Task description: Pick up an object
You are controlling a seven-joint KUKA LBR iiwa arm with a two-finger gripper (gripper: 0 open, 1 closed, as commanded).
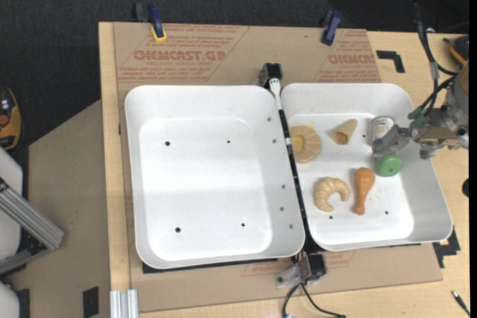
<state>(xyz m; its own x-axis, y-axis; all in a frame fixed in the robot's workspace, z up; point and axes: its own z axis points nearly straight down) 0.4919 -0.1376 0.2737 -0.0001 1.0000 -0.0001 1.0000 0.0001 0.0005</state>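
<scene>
Approach step: metal two-finger hand [386, 146] low in right white bin [425, 223], just above small green ball [387, 165]. Finger state: cannot tell. Next: centre over ball, close, lift straight.

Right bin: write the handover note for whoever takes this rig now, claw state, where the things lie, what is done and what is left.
Claw: low in the right bin, by its right side, directly over the green ball; grip cannot be told.
Things, all in the right bin: green ball under the claw, drumstick just left of it, croissant lower centre, round bun by the left wall, cone piece toward the back.
Done: arm is over the bin.
Left: nothing visibly lifted; the pick itself remains.
</scene>
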